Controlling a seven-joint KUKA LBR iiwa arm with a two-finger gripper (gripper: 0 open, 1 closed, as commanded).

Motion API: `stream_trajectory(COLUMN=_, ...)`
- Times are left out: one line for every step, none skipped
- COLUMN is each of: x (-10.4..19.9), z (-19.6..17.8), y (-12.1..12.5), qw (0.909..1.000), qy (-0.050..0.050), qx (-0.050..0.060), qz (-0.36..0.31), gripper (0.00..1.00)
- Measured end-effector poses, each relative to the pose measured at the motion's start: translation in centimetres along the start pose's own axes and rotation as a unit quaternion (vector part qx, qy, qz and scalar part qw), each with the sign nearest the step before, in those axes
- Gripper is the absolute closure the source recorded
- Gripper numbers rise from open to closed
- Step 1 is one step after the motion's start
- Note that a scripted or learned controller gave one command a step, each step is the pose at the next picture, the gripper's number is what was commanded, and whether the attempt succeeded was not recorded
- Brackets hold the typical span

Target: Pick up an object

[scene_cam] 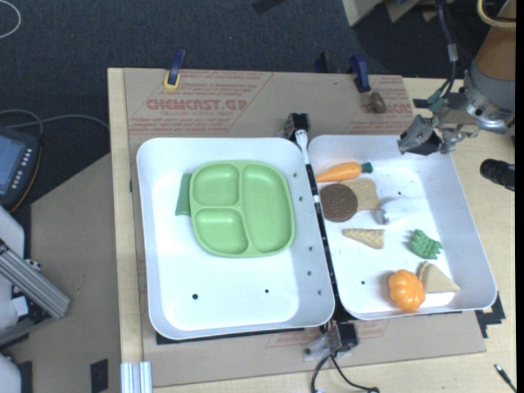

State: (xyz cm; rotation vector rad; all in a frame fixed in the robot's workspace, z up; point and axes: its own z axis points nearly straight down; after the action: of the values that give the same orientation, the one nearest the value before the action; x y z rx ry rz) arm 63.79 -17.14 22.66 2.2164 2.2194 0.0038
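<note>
The table [131, 121] is carrying two shallow white bins side by side, and the arm [491, 80] is reaching in from the right, with its gripper [419, 140] hanging over the far right corner of the right bin [467, 219]. The fingers are pointing down and to the left, dark and bunched together; whether they are spread or pressed shut cannot be told, and nothing is showing between them.

The left bin [164, 285] is lying well to the left of the fingers and is holding a green divided plate [242, 208] with three compartments, sitting on a darker green piece whose edge is peeking out at the plate's left.

The right bin is holding the small things. Nearest the fingers, to their left, an orange carrot [340, 171] with a green top is lying along the far wall. Below it a brown round cookie [338, 202] is overlapping a tan slice [365, 191]. A small grey piece [381, 215] is lying just beside the slice. Further toward the near edge are lying a tan wedge [364, 237], a green leafy piece [425, 244], an orange pumpkin-like toy [406, 290] and a pale wedge [438, 278] touching it.
</note>
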Motion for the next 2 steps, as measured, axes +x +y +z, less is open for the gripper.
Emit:
stream_trajectory(x=3.7, z=-0.9, y=-4.3, qw=1.0, qy=0.002, qx=0.004, qz=-0.001, gripper=1.0)
stream_trajectory(x=6.9, z=-0.3, y=-8.8, qw=1.0, qy=0.002, qx=0.005, qz=0.0, gripper=1.0)
